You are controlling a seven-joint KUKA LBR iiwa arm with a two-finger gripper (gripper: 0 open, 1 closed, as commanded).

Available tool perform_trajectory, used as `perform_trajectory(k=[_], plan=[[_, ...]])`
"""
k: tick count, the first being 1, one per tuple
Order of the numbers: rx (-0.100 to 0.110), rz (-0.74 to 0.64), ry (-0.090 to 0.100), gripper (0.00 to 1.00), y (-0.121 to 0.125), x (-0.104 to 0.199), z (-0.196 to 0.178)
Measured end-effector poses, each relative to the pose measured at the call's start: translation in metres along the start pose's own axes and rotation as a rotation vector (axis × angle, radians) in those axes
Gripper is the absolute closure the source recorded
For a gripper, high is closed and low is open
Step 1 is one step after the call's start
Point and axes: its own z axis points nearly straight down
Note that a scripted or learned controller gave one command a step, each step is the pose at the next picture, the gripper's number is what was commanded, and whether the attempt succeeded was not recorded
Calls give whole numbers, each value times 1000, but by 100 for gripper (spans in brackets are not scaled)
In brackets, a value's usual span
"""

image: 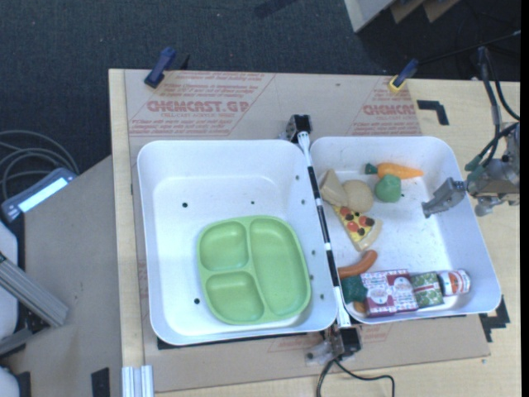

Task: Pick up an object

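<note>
Gripper [438, 198] at right bin's right wall [473, 222]: finger state too small to read; arm behind it cut by frame's right edge. Well below-left of gripper, a dark green item [354, 289] partly covered by the bottle [413, 289]; bottle label print illegible. Left of gripper, tan pieces [347, 192] overlap, outlines unclear. Far left, a cable loop [33, 160] and grey device [33, 195] cropped by the edge.

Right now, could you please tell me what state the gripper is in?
Gripper: at the right bin's right edge, nothing seen held; open or closed cannot be told.
</note>
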Motion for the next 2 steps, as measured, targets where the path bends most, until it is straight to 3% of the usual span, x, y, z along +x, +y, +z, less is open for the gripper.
perform_trajectory(k=[1, 2], plan=[[3, -1, 1, 0, 46, 56, 116], [0, 0, 0, 0, 61, 53, 199]])
